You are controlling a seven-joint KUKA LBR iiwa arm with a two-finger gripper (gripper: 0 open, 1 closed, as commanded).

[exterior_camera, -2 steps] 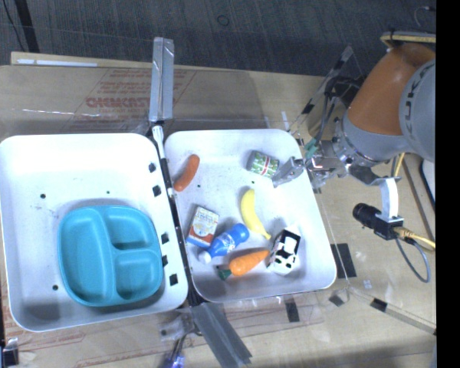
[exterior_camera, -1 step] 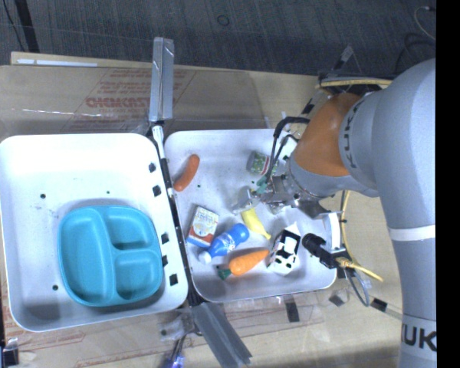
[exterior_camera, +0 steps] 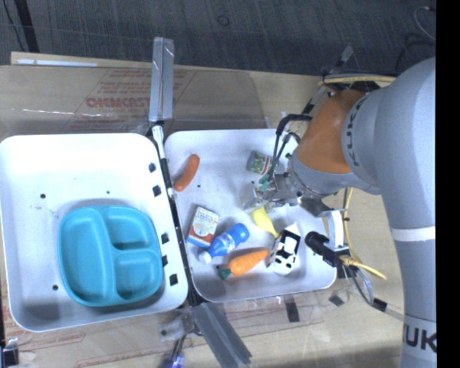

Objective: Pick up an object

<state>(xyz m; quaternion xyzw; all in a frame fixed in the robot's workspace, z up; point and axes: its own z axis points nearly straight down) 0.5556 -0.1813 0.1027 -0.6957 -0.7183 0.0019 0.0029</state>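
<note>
Objects: a heap in the right bin (exterior_camera: pixel 215 146), centre-right of the frame; none seen between the fingers.
Gripper (exterior_camera: pixel 267 192): low in the right bin's right half, under the orange band; whether its fingers are spread or pressed together cannot be told, as the wrist and cables blur that spot.
Yellow piece (exterior_camera: pixel 262 221): just below the gripper, touching or nearly so; cannot tell which.
Green packet (exterior_camera: pixel 258 162): just above the gripper, to its upper left, lying flat; print too small to read.
Cow toy (exterior_camera: pixel 285 251): black and white, lower right of the gripper, near the bin's lower rim.
Carrot (exterior_camera: pixel 245 262): orange, lying beside the cow toy on its left, along the lower rim.
Bottle (exterior_camera: pixel 226 241): blue with white ends, just above the carrot, tilted.
Carton (exterior_camera: pixel 203 225): small, white and red, left of the bottle, touching it; label unreadable.
Sausage (exterior_camera: pixel 185 172): orange-red, upper left of the right bin, well apart from the gripper.
Left bin (exterior_camera: pixel 31 159): holds a blue divided tray (exterior_camera: pixel 110 256) in its lower half.
Writing: red print on the cardboard (exterior_camera: pixel 115 98) above the left bin, not legible; "UK" in white on the arm (exterior_camera: pixel 402 159) at lower right.
</note>
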